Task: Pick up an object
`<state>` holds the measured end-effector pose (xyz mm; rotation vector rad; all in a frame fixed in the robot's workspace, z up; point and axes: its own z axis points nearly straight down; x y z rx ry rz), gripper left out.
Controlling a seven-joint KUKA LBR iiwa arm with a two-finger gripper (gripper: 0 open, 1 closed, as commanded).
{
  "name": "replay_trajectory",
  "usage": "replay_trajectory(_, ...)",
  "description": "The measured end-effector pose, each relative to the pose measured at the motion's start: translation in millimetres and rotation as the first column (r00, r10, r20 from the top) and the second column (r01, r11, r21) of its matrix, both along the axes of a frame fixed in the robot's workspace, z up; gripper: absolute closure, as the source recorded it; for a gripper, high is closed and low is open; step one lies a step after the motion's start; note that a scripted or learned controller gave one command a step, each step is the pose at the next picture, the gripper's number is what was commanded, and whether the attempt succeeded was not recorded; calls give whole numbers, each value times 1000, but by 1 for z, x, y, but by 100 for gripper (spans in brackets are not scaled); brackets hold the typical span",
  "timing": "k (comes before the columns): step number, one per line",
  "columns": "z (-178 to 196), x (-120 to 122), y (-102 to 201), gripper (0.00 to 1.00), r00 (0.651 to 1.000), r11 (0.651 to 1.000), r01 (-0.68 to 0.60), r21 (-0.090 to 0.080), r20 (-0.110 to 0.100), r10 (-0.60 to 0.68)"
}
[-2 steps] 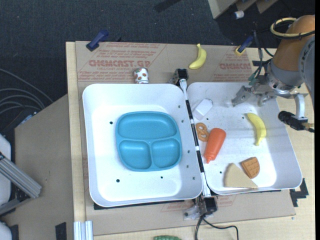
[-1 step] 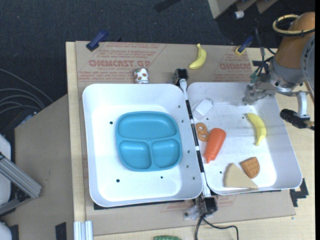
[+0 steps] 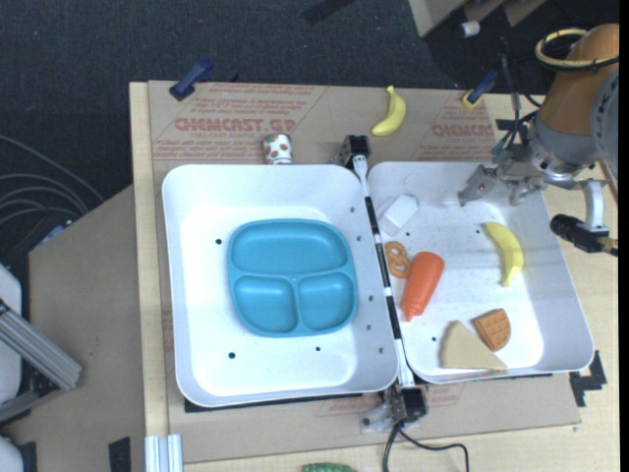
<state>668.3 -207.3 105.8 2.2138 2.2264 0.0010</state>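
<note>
I count two white bins: the left bin and the right bin. Two bananas: one in the right bin, one on the tabletop. One blue divided tray, one carrot, one pretzel.

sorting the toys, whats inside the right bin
In the right bin: a banana, a carrot, a pretzel, a white block, a bread slice and a brown piece touching it. Anything beneath them is hidden.
</note>
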Motion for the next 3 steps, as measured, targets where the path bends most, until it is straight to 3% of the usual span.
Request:
replay_trajectory(1,-21,-2,4,0,1000,1000,5,1,-4,-5)
replay_trajectory(2,-10,-1,4,100,1000,1000,4,0,-2,-4)
replay_trajectory(3,-10,-1,4,0,1000,1000,4,0,-2,-4)
